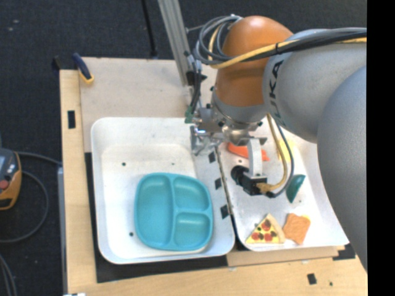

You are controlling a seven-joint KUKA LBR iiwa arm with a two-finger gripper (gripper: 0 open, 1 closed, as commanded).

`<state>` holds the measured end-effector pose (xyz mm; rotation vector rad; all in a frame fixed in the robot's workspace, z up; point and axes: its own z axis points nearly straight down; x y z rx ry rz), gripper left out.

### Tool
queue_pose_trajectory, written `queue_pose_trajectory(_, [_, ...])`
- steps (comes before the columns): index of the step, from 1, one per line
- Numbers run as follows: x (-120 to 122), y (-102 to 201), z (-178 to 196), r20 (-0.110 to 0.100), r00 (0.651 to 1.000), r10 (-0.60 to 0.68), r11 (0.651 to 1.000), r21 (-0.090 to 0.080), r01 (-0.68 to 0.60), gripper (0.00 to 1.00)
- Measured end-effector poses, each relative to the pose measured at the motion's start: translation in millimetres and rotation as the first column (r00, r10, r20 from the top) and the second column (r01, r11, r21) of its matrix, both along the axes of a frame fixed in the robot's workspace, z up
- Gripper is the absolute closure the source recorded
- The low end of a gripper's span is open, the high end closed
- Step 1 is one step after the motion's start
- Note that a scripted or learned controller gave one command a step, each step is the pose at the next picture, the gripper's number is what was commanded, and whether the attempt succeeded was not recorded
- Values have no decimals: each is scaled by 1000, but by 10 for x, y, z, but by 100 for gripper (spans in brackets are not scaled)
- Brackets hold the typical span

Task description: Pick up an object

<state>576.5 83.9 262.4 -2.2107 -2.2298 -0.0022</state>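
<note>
Nearest, in the right bin (321, 224), a pizza slice toy (266, 231) looks light and stiff; take its edges. Tool (237, 147) hovers farther back, grip state impossible to tell

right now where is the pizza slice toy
In the camera view, the pizza slice toy lies at the near edge of the right bin, just left of the orange piece.

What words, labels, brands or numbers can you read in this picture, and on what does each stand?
None can be read.
Dark lettering on the grey arm: partly hidden, unreadable.
The teal divided tray and the pizza slice toy bear no text.
</note>
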Motion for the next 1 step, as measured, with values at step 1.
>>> queue_pose_trajectory(1, [6,-34,2,1,1000,-5,1000,-2,5,0])
